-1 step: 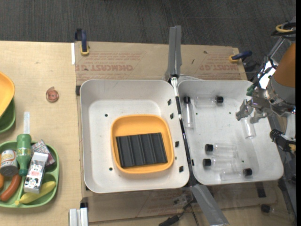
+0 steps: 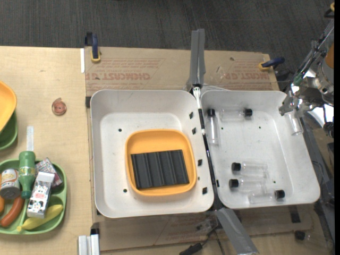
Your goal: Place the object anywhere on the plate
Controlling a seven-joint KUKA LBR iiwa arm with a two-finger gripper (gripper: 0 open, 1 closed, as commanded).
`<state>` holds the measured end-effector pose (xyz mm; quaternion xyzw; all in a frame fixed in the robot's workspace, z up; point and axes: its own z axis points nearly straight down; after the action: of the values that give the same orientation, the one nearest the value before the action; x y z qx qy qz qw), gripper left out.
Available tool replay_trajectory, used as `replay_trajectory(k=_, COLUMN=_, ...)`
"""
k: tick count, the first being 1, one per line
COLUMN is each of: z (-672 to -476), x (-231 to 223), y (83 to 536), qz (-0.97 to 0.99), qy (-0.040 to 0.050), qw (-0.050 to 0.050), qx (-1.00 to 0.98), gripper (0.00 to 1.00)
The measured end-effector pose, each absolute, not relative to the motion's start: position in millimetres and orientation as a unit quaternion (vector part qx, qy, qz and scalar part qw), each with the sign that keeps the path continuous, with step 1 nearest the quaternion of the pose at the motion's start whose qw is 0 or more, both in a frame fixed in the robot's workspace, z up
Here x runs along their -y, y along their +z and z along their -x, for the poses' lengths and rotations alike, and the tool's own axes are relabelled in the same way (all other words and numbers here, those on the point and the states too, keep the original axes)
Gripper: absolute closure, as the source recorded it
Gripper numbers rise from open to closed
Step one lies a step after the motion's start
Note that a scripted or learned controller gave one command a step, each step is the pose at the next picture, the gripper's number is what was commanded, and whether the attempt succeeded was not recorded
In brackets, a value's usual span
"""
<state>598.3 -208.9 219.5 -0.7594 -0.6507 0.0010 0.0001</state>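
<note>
Orange plate (image 2: 159,136) is seen in the middle of the left bin (image 2: 106,108), and a black ribbed slab (image 2: 160,169) is laid flat on it, covering most of its floor.

At the far left edge a yellow dish (image 2: 5,105) is stacked on a green one. A small pink disc (image 2: 59,107) is found on the bare bench beside them. Below it, a green compartment tray (image 2: 61,194) is filled with toy food: a green bottle (image 2: 26,171), a small carton (image 2: 38,194), a red sausage (image 2: 11,210) and a banana (image 2: 41,219).

Both bins are set on a sheet of cardboard (image 2: 133,70), which is held by a clamp (image 2: 93,48) at its upper left corner.

Five clear vials with black caps are scattered in the right bin (image 2: 255,142): one (image 2: 212,129) along the left wall, one (image 2: 236,113) near the top, and three (image 2: 249,169) grouped toward the lower right corner.

The gripper (image 2: 295,108) is positioned over the upper right rim of the right bin, well apart from the plate. A clear tube-like shape (image 2: 295,125) is glimpsed just beneath it, but whether it is gripped, and whether the gripper is apart or closed, cannot be told.
</note>
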Motion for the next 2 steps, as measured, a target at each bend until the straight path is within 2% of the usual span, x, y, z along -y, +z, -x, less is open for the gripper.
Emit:
replay_trajectory(k=1, z=-647.5, x=208.3, y=245.4, qz=0.671, qy=0.0007, qw=-0.001, qx=0.741, gripper=1.00)
replay_trajectory(k=2, z=-659.4, x=220.9, y=275.1, qz=0.592, qy=0.0005, qw=-0.002, qx=0.806, gripper=1.00)
